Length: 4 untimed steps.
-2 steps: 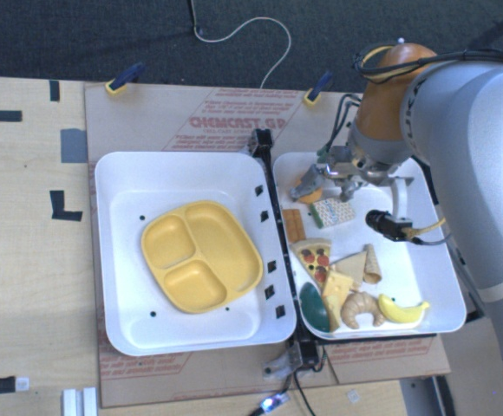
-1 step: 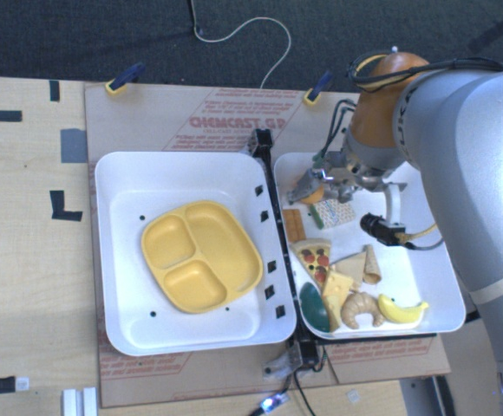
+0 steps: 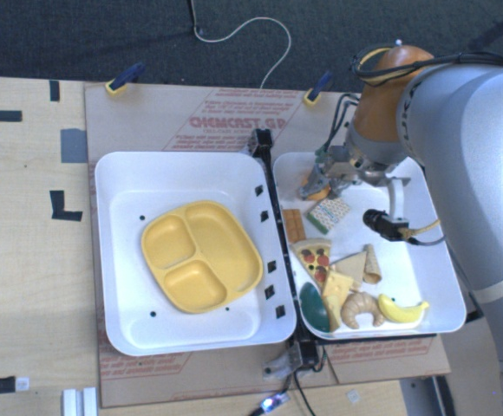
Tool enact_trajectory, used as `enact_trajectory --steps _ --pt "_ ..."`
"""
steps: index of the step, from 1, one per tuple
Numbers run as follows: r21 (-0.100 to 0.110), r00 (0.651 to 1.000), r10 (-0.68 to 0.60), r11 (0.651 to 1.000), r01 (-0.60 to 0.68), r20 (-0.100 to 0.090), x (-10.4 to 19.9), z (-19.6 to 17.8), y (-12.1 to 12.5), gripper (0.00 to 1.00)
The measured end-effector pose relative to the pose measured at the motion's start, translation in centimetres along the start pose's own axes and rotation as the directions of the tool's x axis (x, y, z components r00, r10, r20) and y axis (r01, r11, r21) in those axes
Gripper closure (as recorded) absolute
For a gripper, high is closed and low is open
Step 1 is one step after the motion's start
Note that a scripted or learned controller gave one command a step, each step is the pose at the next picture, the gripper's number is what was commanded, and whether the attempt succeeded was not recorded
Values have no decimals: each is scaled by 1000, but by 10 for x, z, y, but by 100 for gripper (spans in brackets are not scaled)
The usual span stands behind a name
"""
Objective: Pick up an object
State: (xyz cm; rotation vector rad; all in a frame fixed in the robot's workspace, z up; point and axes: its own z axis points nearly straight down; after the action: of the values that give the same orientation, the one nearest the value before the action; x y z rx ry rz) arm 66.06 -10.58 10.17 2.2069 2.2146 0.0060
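Two white bins (image 3: 113,232) on cardboard (image 3: 225,120) printed "CHEMCAST GP"; pincer (image 3: 321,185) grip impossible to tell.

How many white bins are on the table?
2. The left bin has a yellow plate in it. The right bin holds toy food, and the arm covers part of it.

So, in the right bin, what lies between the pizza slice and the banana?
In the camera view, a yellow cheese wedge and a croissant lie between the pizza slice and the banana, with an ice cream cone just above that line.
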Motion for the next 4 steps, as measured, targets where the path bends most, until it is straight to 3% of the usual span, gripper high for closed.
enact_trajectory --steps 1,3,4 --pt "11 1000 2 1000 -1 -8 3 -43 1 100" --pt "11 1000 2 1000 -2 -8 -3 -125 11 100" --pt "16 1000 2 1000 -2 -8 18 -134 -37 100"
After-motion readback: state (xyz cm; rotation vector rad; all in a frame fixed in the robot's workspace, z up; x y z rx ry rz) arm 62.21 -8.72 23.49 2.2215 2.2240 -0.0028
